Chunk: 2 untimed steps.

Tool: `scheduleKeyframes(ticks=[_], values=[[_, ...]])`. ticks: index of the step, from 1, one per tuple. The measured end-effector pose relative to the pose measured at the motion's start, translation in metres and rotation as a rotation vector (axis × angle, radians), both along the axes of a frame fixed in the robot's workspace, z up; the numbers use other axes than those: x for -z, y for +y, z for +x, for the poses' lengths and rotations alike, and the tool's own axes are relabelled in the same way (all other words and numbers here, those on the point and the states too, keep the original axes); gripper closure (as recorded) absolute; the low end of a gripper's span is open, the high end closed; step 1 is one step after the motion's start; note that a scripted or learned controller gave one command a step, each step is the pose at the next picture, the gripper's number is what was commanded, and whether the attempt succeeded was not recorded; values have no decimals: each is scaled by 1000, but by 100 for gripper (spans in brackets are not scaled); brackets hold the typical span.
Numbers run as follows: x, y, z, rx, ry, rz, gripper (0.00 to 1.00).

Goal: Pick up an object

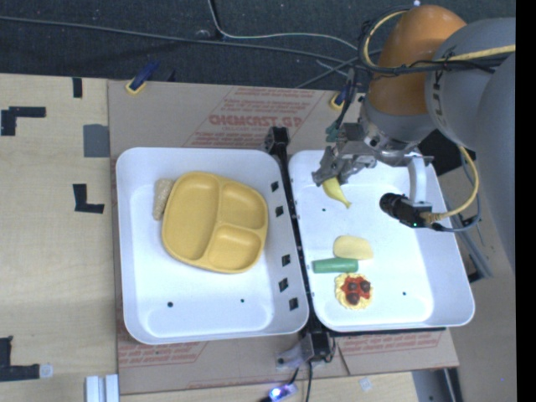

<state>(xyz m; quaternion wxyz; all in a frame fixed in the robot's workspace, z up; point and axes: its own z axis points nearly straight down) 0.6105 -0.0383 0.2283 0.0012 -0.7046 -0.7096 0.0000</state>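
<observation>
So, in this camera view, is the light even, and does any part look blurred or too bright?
Camera view: light is fairly even and soft; the white bins look bright, near washed out. The yellow plate shows a mild sheen. The gripper over the banana is slightly soft; the whole image is low in sharpness.

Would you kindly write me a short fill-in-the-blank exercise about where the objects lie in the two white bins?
1. The yellow divided plate lies in the ____ bin.
2. The gripper is over the right bin, right at the ____.
3. The green stick-shaped item lies between the pale yellow piece and the ____-topped toy food.
4. The plate has ____ compartments.

Missing words: left; banana; red; three
</observation>
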Motion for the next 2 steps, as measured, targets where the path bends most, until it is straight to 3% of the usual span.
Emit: scheduleKeyframes(ticks=[2], values=[[-2,111,-28,0,1,0,100]])
